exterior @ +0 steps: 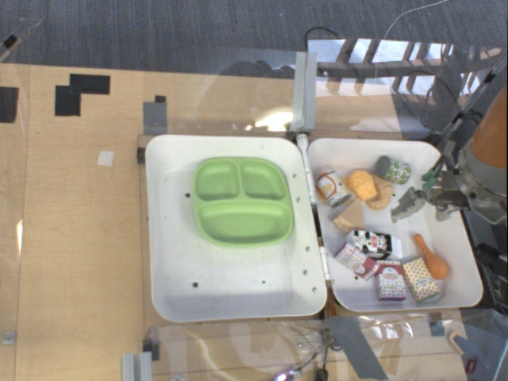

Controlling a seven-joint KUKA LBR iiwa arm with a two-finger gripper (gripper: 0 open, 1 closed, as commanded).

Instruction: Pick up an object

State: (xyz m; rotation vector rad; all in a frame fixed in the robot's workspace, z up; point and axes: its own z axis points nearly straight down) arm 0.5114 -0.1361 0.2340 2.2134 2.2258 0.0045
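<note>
My gripper (425,206) hangs over the right side of the right bin (468,292), open, with nothing between its fingers. Just below it lies an orange spoon-shaped toy (431,258). To its left sit a yellow-orange food toy (363,184) and a tan bread-like piece (382,196). A small green-grey can (394,170) stands behind those, and a red-and-white can (329,187) lies near the bin's left wall. A pale wedge (349,217), a black-and-white packet (371,243), a pink packet (353,259), a pink box (390,282) and a patterned box (421,280) fill the front.
The left bin (171,292) holds a green divided plate (242,200). A metal divider (313,213) runs between the two bins. The grey arm with its orange band (488,145) comes in from the right, over the right bin's edge.
</note>
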